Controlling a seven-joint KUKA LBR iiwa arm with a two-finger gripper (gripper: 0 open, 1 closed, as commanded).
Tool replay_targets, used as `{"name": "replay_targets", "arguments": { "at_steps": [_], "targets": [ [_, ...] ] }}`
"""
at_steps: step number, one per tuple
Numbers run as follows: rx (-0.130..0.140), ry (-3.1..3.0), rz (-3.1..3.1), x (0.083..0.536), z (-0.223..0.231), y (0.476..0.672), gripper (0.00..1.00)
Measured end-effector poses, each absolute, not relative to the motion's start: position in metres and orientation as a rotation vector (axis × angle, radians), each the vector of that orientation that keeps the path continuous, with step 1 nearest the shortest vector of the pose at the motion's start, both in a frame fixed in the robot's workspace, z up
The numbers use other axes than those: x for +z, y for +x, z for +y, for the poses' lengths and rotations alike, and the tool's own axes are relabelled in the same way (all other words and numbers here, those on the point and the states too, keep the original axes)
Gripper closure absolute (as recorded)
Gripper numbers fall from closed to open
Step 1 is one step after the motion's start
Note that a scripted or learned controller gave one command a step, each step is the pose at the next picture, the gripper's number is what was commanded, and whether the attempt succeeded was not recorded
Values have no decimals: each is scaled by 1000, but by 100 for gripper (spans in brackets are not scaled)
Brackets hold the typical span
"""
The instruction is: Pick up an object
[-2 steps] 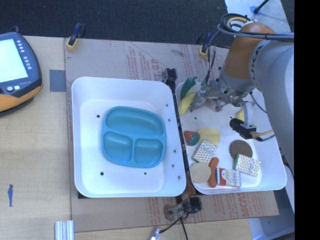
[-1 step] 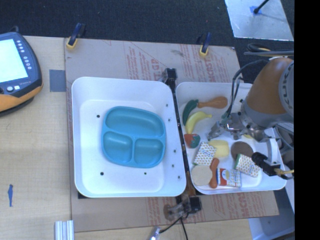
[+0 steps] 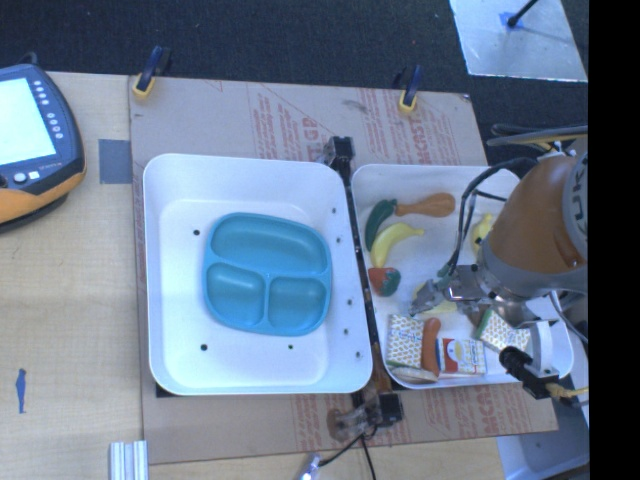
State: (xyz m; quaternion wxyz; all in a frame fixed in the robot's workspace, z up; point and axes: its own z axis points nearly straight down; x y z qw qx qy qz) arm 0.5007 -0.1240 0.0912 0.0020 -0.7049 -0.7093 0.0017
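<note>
camera view | arm low over right bin point(image 3: 372, 183) | pincer point(image 3: 440, 293) among the toys, grip state cannot be told | banana point(image 3: 397, 238), hotdog point(image 3: 431, 343) and box point(image 3: 462, 356) lie in bin | nothing lifted; pick not yet done

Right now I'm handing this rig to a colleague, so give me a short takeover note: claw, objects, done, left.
Claw: low in the right bin, above the toy food; its state is hard to read.
Objects there: banana, green pepper, drumstick, strawberry, hot dog, patterned packet, small carton.
Left bin: blue divided plate.
Done: nothing seen lifted.
Left: grasp and raise one object.
</note>
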Motion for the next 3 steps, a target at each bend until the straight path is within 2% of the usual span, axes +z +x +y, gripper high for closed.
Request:
{"name": "replay_targets", "arguments": {
  "at_steps": [1, 2, 3],
  "targets": [
    [4, -2212, -2226, 91, -101, 486, 0],
    [5, -2207, -2233, 102, -102, 487, 100],
    [3, -2214, -2225, 192, -43, 535, 100]
  ]
}}
